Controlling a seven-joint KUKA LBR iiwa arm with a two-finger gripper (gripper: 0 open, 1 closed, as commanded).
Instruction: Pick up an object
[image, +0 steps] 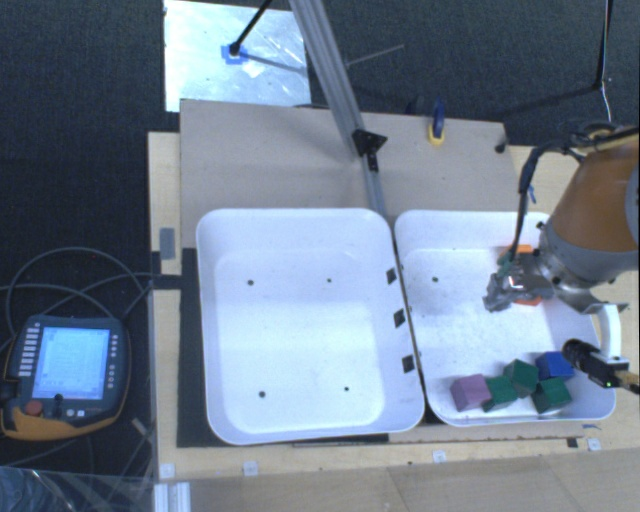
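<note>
Dark carpeted floor (80, 120), pale wooden bench (300, 150), teach pendant (65, 375) with looping cables on the floor at left, shiny sheet (235, 55) beyond the bench

We see arm (600, 215) entering from 3 o'clock, orange band up top, wrist bent downward, gripper (503, 292) pointing toward 9 o'clock.

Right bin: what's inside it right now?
In the right bin, a purple block, green blocks and a blue block cluster at the near corner. Something orange peeks out under the gripper, mostly covered.
</note>
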